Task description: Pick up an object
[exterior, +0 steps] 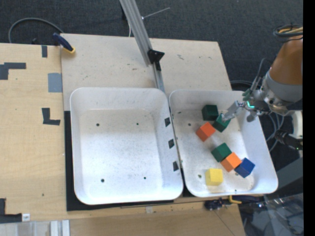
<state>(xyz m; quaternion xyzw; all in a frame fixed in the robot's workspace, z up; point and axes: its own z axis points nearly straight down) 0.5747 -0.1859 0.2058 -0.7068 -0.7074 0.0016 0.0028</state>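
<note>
Low over the right bin (256, 146), the claw (224, 120) reaches in from about 2 o'clock and sits against a dark green block (221, 124); whether it is spread or pinching cannot be told, since the block and the grey tips run together. Just to 10 o'clock of it lies another dark green block (209, 112), and to 8 o'clock, close by, an orange-red block (205, 131). Further out toward 6 o'clock, a third green block (221, 151) touches an orange block (231, 161), which in turn touches a blue block (245, 167) at its 4 o'clock side. A yellow block (213, 176) lies apart from these near the bin's front wall, at about 7 o'clock from the claw. Behind the claw, at 2 o'clock, the grey arm with its orange band (288, 63) rises out past the bin's rim. At 9 o'clock, the left bin (78, 132) stands side by side with the right one, both resting on the pale wooden desk (98, 58). A slanted metal rail (138, 26) crosses the desk at 11 o'clock, ending near the meeting of the two bins.
</note>
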